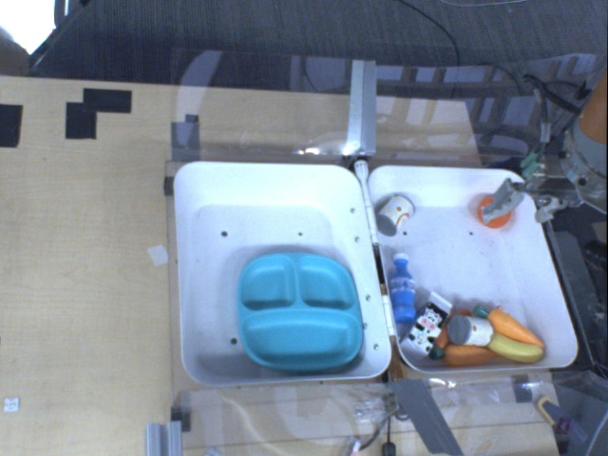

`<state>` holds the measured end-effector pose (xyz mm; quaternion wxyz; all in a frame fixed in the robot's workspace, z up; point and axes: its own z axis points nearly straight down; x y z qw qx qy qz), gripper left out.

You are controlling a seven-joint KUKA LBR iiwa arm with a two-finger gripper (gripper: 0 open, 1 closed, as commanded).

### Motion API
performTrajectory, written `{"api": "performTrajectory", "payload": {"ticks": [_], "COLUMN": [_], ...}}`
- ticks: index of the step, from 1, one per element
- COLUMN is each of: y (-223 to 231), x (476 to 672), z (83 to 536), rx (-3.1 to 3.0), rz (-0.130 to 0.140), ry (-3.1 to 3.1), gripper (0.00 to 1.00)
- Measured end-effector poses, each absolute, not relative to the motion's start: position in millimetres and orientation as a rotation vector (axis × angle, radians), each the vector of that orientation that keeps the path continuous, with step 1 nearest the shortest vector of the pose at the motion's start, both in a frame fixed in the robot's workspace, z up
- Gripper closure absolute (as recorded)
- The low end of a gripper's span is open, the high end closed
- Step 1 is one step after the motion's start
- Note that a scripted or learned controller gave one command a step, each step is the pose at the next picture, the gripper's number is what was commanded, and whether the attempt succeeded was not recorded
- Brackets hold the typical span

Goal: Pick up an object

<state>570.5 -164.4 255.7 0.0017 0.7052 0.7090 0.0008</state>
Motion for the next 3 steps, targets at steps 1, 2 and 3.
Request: {"api": "performTrajectory", "payload": {"ticks": [1,2,3], "y": [-201,-200,-176], "x": [598.6,600.4,622.8], "z": [93,104,234], "rx": [2.483,2.475,2.424], "rz": [0.009,0.013,0.007], "ry": [1.924,1.927,1.988], "gripper": [0.00,1.00,1.00]}}
